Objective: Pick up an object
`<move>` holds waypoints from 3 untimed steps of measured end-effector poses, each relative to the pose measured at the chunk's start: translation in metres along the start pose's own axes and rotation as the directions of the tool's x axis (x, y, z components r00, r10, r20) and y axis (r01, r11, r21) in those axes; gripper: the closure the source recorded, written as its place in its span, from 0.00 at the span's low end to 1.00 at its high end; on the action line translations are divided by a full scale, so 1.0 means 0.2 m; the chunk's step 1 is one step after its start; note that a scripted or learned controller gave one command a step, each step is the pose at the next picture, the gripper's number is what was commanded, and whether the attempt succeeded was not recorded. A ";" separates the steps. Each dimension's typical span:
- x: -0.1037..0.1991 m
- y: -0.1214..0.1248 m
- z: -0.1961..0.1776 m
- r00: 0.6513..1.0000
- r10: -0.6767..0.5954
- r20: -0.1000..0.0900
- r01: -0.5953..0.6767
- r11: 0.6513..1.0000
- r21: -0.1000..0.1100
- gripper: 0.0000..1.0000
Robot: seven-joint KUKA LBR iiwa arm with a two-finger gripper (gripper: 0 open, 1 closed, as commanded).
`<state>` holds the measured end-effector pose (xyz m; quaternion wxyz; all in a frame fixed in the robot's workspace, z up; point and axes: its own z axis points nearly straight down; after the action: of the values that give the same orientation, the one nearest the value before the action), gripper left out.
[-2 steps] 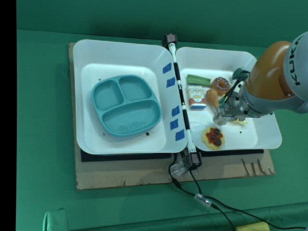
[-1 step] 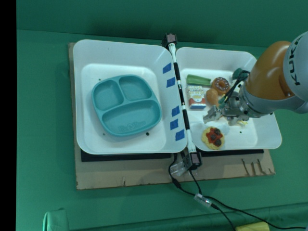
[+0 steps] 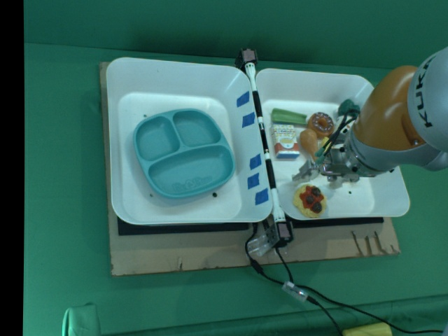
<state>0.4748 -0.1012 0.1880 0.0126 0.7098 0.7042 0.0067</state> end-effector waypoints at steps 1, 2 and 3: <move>-0.02 0.02 -0.06 1.000 0.007 0.005 -0.007 1.000 -0.010 1.00; -0.02 0.02 -0.06 1.000 0.007 0.005 -0.007 1.000 -0.010 0.00; -0.01 0.00 0.00 1.000 0.001 0.000 -0.001 1.000 0.003 0.00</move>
<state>0.4740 -0.1024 0.1878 0.0114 0.7100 0.7041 0.0056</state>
